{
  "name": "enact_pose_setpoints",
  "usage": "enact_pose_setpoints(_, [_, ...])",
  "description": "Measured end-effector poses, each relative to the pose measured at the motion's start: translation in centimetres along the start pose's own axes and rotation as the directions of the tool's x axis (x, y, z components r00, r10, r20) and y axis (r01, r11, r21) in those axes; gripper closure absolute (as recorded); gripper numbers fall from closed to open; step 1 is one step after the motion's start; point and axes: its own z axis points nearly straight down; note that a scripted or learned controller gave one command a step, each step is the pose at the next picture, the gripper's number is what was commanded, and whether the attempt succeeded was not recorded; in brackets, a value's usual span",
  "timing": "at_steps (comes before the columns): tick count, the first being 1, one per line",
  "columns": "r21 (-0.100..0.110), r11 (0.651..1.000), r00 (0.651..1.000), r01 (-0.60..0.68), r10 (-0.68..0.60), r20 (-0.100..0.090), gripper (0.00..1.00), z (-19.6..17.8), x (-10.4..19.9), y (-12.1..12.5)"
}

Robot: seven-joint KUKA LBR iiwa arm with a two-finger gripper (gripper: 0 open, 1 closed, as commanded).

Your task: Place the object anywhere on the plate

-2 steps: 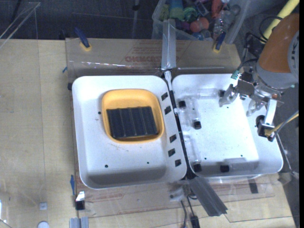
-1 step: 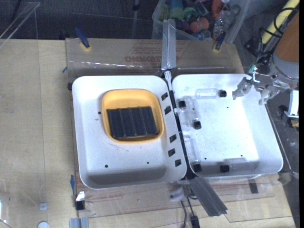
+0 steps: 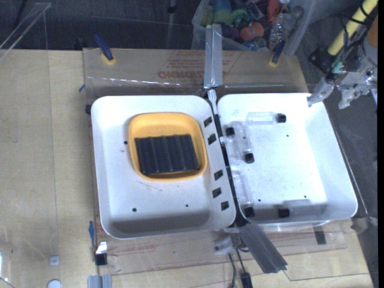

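A yellow square plate (image 3: 137,129) lies in the left bin (image 3: 108,203), toward its back. A dark ribbed rectangular object (image 3: 167,154) rests flat on the plate, covering most of its middle. My gripper (image 3: 331,96) hangs over the far right corner of the right bin (image 3: 336,161), well away from the plate. Its two fingers are spread apart, open, with nothing between them.
Clear plastic fittings with black bolts (image 3: 264,119) sit along the right bin's back and left side. A metal divider (image 3: 217,155) separates the bins. A clear box of coloured toys (image 3: 252,11) stands behind the bench.
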Motion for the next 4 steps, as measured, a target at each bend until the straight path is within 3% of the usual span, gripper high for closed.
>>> enact_pose_setpoints(2, [0.001,1.0,1.0,-0.02,0.02,0.0,0.0,0.1,-0.1,0.4])
enact_pose_setpoints(3, [0.003,0.954,0.954,0.301,-0.301,-0.004,0.0,0.0,1.3,0.4])
enact_pose_setpoints(4, [0.0,0.933,0.933,0.36,-0.36,-0.001,0.0,0.1,-0.4,0.4])
